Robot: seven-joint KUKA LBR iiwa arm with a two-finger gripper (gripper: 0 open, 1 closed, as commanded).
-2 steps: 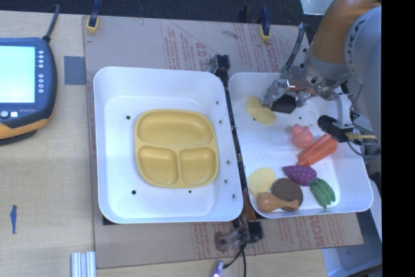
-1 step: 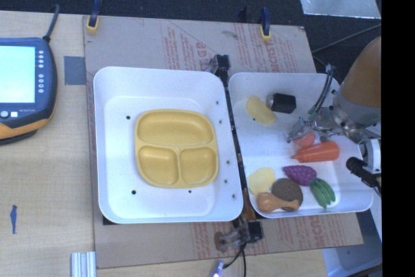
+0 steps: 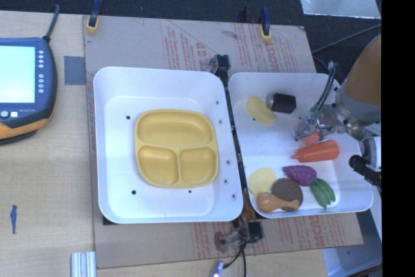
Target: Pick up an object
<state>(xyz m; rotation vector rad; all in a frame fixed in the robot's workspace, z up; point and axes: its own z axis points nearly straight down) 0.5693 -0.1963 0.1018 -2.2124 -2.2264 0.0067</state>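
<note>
Grey metal marked the claw (image 3: 310, 128), low in the right bin (image 3: 285, 82) near its right wall, hanging from the arm (image 3: 363, 84) that came in from the right. Whether the claw was parted or closed I could not tell; it was small and blurred, and nothing could be seen held in it. Its tip sat just above the carrot (image 3: 318, 151), touching or nearly touching a small reddish piece at the carrot's upper left end. By my reading the pick was not yet done: every toy lay on the bin floor, and the carrot looked the likeliest target. Closing, gripping and lifting were all left. Below the carrot lay purple grapes (image 3: 299, 173), a green pod (image 3: 322, 192), a brown disc (image 3: 286, 190) over a tan piece (image 3: 272, 204), and a yellow disc (image 3: 262, 178), all crowded along the bin's front edge. Well apart toward the back lay a pale yellow piece (image 3: 261, 110) beside a black block (image 3: 283, 102). Open floor lay in the bin's middle, left of the claw, giving room to shift that way; the right wall was near, so room there was tight. The left bin (image 3: 162, 84) held a yellow tray (image 3: 176, 146), with bare white floor around it. Both bins sat on cardboard (image 3: 162, 42) clamped to the table (image 3: 45, 204), and a pendant (image 3: 23, 87) lay far left.
</note>
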